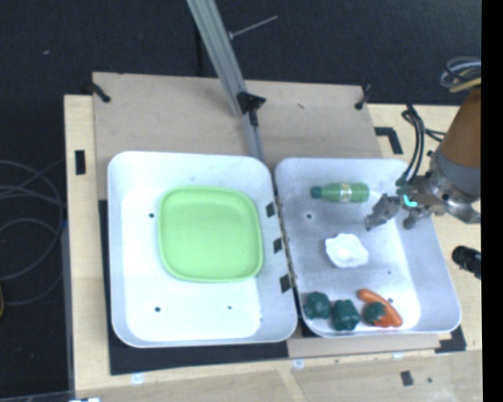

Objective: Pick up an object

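Note:
The right bin [419,266] holds a green bottle [341,193] lying on its side near the back. A white crumpled object [346,250] rests in the middle. Along the front edge lie two dark green pieces [332,310] and an orange and red toy [380,307]. My gripper [394,212] hangs over the right bin's back right part, right of the bottle and above the white object. Its fingers are spread apart with nothing between them.
The left bin [134,224] carries a light green square plate [210,234]. A grey metal pole [222,48] slants in from the top to the bins' back edge. Cables [415,145] trail beside the arm at the right.

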`<state>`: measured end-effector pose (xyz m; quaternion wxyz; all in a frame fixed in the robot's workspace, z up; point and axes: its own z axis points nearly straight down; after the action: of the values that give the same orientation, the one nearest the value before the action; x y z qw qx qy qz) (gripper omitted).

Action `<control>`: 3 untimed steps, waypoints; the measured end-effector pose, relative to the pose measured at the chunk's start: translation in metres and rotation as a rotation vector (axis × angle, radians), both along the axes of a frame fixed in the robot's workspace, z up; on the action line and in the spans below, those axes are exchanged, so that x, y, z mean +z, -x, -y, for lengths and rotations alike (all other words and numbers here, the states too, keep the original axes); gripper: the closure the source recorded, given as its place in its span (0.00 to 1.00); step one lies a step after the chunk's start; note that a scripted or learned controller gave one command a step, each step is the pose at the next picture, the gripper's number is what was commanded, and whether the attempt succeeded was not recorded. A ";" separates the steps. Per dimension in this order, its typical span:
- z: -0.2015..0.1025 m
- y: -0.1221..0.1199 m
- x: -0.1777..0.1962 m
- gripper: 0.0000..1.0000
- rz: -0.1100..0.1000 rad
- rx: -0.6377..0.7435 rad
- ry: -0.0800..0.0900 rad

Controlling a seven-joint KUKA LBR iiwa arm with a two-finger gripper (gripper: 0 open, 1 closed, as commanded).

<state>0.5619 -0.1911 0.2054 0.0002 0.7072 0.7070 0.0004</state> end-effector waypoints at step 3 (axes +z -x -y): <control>0.000 0.003 -0.105 0.00 -0.001 -0.001 0.001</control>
<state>0.5590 -0.1912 0.1004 0.0003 0.7074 0.7068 -0.0003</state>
